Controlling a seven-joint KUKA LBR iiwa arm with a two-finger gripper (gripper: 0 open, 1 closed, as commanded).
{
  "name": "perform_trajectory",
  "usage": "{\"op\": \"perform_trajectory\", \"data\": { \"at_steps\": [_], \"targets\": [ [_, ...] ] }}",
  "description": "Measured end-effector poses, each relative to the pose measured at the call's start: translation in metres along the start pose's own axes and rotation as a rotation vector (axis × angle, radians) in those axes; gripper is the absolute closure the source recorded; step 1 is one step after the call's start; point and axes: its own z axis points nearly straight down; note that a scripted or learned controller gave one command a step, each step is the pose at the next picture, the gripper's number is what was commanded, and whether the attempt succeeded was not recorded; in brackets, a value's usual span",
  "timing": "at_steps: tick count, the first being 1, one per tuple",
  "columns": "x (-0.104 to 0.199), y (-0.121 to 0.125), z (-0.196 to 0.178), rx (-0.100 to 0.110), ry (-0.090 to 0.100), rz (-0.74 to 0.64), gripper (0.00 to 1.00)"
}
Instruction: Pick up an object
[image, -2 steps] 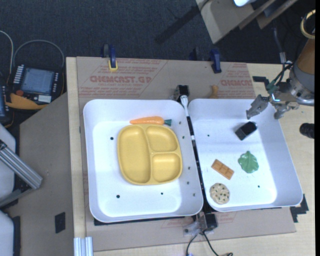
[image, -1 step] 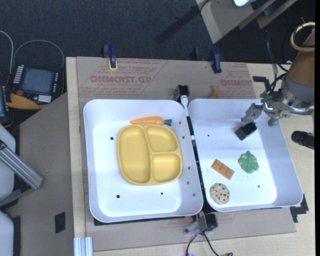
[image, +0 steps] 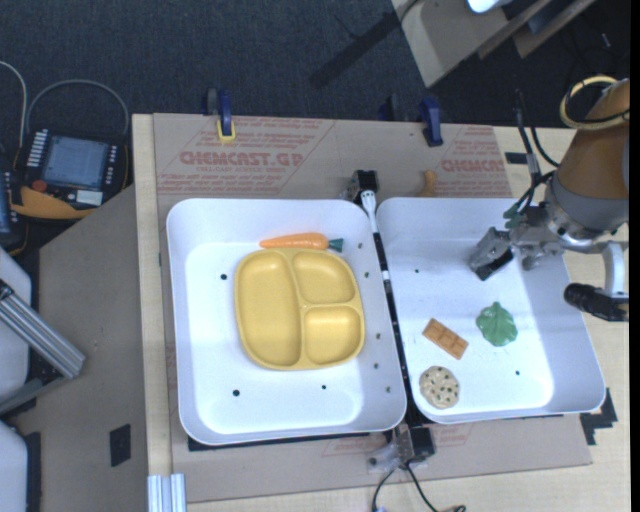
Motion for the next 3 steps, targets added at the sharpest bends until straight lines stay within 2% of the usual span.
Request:
{"op": "perform_trajectory", "data": {
  "at_steps": [1, 2, 3],
  "targets": [
    [0.001, -0.001, 0.054, 0.000, 0.000, 0.000, 0.00],
    [0.000, 0.001, 0.039, -0.007, -0.003, 0.000, 1.00],
    [0.006, 0.004, -0.024, -0.012, -0.004, -0.002, 1.00]
  ]
}}
